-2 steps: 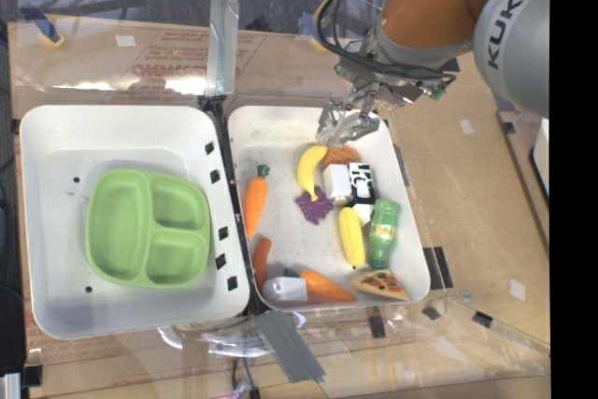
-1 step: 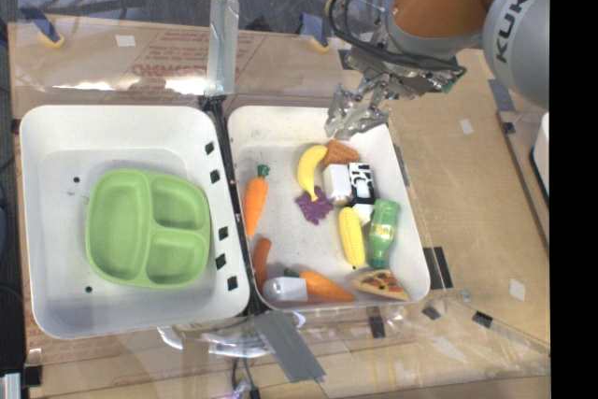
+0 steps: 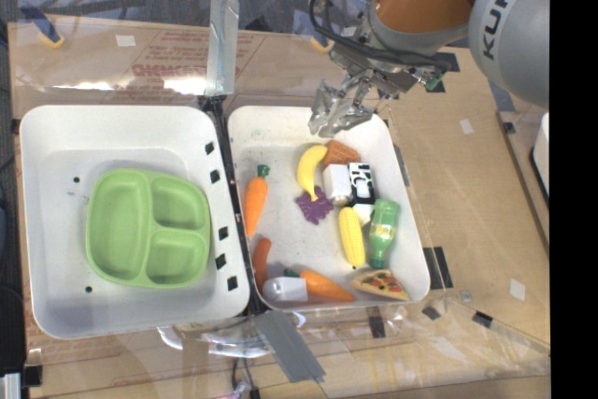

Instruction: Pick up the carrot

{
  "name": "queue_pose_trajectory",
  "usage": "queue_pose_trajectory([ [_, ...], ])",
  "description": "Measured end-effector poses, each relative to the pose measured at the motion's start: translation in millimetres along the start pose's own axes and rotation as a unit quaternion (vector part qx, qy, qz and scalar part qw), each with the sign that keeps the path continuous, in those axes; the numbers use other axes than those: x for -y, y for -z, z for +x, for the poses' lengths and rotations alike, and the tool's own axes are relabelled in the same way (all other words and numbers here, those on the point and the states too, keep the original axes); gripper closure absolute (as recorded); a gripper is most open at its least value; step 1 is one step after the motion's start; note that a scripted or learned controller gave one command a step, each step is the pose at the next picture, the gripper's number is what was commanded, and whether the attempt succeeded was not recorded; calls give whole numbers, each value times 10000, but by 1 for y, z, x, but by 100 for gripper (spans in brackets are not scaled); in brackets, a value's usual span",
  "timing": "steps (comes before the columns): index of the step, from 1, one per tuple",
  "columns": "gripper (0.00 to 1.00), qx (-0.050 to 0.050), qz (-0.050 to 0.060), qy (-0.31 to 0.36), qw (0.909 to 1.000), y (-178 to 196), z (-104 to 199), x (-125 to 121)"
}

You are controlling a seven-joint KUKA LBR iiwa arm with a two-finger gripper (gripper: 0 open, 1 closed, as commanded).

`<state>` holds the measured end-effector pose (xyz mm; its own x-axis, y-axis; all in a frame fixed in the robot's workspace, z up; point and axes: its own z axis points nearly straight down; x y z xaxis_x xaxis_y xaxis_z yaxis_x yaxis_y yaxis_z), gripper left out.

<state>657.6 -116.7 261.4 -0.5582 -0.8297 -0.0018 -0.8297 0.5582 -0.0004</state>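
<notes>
Two white bins were seen side by side. The carrot (image 3: 255, 201) lay at nine o'clock in the right bin (image 3: 405, 201). The gripper (image 3: 338, 114) was poised at that bin's twelve o'clock rim; its opening could not be told.

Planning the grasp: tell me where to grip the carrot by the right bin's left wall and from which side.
Probably grip the carrot at mid-body, coming straight down, fingers closing across its width. It lies lengthwise along the right bin's left wall, green top away from the camera, with open floor on its right.
</notes>
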Motion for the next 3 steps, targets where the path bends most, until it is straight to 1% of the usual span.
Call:
queue_pose_trajectory([
  [1, 100, -22, -24, -559, 9984, -68, 82, 50],
  [2, 100, 2, 11, -249, 9997, -51, 76, 52],
  [3, 100, 4, 17, 742, 9972, -45, 75, 51],
])
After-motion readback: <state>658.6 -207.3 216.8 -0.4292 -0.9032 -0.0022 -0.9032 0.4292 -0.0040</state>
